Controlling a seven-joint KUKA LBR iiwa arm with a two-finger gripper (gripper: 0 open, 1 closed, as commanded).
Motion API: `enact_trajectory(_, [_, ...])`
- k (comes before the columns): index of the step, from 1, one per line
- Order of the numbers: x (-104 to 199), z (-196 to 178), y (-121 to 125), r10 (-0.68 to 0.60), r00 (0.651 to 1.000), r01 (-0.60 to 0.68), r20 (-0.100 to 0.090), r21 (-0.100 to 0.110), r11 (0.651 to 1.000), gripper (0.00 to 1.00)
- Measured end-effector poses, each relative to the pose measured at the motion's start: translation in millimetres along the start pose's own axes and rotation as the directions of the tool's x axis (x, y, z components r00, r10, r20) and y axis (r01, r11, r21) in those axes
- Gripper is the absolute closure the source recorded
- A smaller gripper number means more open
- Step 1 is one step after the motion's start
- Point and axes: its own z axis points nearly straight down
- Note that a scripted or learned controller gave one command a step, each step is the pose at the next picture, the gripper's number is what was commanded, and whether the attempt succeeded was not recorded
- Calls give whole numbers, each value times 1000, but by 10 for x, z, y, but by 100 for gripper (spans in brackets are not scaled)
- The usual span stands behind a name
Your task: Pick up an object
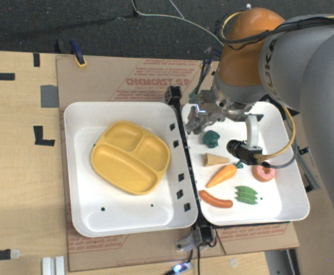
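**Gripper low over the crowded right bin**

The gripper hangs at the right bin's far left corner; how wide it stands cannot be told. Beneath lie a green broccoli piece, cone, carrot, sausage, green pepper and pink doughnut. The cardboard reads "CHEMCAST". The left bin holds a yellow divided plate.

The bench is being viewed from one fixed camera mounted overhead, tilted downward at a slant. Both white bins are being taken in whole: the right bin beneath the gripper, the left bin beyond it across the divider. The arm is being caught close to the lens, looming behind the gripper.
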Motion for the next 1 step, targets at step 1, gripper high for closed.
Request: enact_trajectory(1, [556,-31,-37,-2,1000,2,-2,-2,1000,100])
